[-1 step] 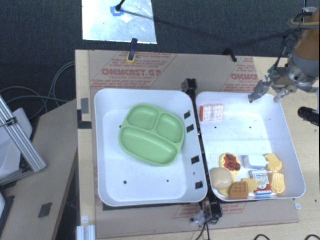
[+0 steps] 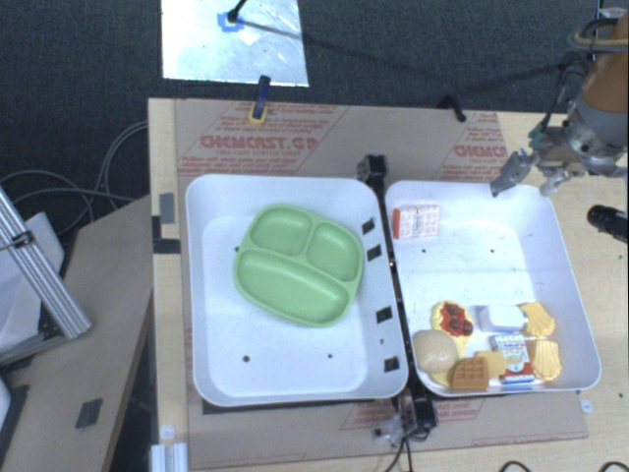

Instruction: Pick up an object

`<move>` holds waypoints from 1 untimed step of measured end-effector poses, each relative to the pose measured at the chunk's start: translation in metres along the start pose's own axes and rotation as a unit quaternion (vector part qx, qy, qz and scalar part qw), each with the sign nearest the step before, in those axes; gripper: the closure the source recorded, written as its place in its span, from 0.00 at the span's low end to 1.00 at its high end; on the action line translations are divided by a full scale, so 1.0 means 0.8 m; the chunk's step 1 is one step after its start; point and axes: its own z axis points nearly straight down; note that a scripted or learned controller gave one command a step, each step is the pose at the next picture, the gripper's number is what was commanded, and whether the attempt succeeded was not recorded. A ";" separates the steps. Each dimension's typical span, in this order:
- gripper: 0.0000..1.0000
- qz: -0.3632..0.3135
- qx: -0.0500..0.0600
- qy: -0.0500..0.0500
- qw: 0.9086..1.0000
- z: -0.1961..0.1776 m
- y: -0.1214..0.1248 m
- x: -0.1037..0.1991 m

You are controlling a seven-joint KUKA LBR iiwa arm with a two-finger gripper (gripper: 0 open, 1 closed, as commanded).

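The right bin (image 2: 560,264) holds a cluster of small toy foods gathered in its near right corner: a round beige bun (image 2: 435,351), a brown waffle (image 2: 471,373) touching it on the right, a small piece with red topping (image 2: 453,318) just beyond the bun, a white block (image 2: 501,316), a yellow ridged piece (image 2: 538,318) at the far right of the group, another yellow-orange piece (image 2: 546,359) nearer, and a small packet with blue and red print (image 2: 512,354) between them. Well apart from the cluster, in the bin's far left corner, lies a small white and red carton (image 2: 417,221), flat on the floor of the bin.

The left bin (image 2: 211,264) carries a pale green divided plate (image 2: 298,265) with three compartments, set at a slant.

The arm (image 2: 601,106) comes in at the far right, its jaws (image 2: 536,174) hanging over the far right rim of the right bin. The two fingers (image 2: 509,177) stand spread apart (the gap between them looks clear), with nothing held, and they touch none of the foods. The worktop (image 2: 295,136) beyond the bins shows printed brown board.
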 end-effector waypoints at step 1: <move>0.00 -0.001 0.001 0.000 1.000 0.051 0.001 0.002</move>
